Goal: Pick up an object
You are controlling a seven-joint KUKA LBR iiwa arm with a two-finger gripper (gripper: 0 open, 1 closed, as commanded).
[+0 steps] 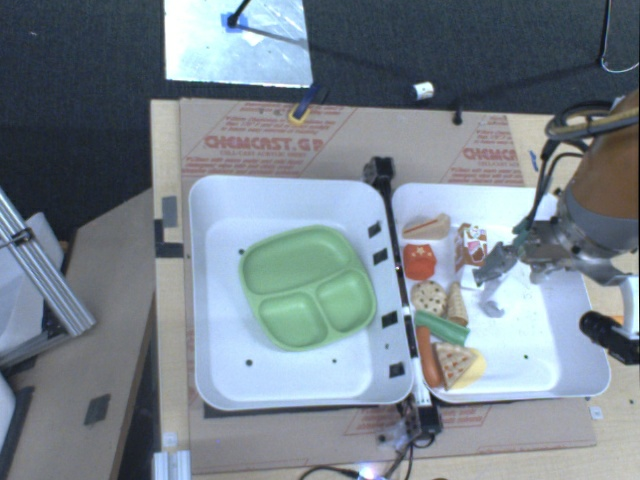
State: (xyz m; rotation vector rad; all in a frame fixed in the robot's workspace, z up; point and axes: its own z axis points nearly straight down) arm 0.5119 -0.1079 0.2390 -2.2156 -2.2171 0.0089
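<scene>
The right bin (560, 353) holds several toy foods along its left side: a sandwich wedge (427, 226), a red tomato (420, 261), a white and red carton (470, 244), a speckled cracker (428, 296), a green cucumber (441, 327), a sausage (428, 356) and a toast slice (456, 367). My gripper (491, 271) hangs over the middle of this bin, just right of the carton and the cracker. I see nothing held in it. The grey arm with its orange band (608, 180) comes in from the right.
The left bin (215, 228) holds a green divided plate (305, 286). A black divider (392, 268) runs between the bins. Behind the bench lie a shiny sheet (238, 28) and cables. Bare floor shows in the right bin's right half.
</scene>
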